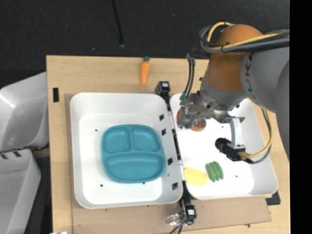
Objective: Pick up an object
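Obs: gripper (191, 117) low over small red-orange round object (198, 126) in right white bin (248, 177); grip state unreadable. Risk: off-centre closure knocks it aside.

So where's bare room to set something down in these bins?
In the left bin, bare floor rings the plate, widest toward the view's left. In the right bin, a patch lies between the green piece and the outer wall. Crowded around the hand and by the yellow piece.
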You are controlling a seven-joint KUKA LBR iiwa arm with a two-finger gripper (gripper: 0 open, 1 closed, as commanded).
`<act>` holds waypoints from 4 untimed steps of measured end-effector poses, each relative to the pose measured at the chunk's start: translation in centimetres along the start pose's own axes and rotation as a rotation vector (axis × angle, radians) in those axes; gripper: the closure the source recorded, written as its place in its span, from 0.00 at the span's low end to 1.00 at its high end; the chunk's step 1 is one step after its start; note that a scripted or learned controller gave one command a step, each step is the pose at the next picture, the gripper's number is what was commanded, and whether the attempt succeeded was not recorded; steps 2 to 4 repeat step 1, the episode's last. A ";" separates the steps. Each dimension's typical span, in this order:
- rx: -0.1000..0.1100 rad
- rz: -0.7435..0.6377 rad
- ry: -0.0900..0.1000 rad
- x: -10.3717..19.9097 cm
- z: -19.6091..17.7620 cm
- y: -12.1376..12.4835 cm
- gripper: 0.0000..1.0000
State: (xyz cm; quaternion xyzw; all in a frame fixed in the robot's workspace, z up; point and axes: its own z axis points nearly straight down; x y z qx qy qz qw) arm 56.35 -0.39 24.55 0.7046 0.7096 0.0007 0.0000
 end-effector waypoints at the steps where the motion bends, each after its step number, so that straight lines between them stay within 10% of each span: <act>1: 0.000 -0.001 0.001 5.3 -0.9 0.2 1.00; 4: 0.000 -0.001 0.001 5.3 -0.9 0.2 1.00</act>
